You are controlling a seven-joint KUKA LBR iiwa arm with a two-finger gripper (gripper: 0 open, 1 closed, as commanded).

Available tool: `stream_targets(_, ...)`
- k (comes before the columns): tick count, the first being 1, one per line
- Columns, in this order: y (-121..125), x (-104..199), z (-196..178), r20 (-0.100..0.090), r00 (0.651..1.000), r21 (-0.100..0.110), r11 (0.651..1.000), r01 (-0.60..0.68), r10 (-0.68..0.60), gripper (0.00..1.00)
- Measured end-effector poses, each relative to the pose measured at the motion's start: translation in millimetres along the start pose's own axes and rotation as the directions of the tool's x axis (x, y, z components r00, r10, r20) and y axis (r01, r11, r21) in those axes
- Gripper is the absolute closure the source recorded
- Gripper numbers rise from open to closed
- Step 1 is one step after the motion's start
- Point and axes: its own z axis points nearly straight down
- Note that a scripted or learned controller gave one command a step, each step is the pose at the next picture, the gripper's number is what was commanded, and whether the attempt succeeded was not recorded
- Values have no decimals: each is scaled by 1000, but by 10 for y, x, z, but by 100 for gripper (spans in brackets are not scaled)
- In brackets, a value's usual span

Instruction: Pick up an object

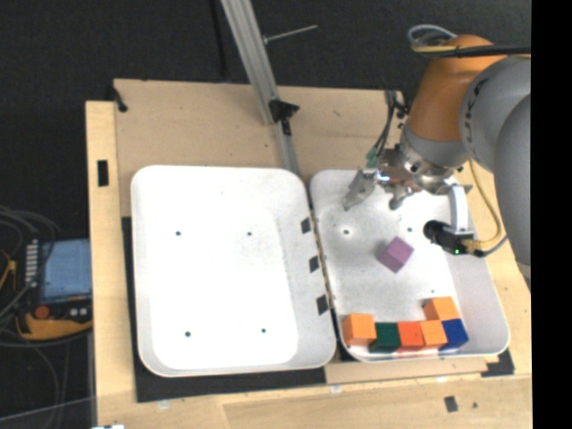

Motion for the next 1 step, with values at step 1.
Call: stream_targets(1, -102, -13, 572, 0, 1000, 1, 1000, -2, 2, 0)
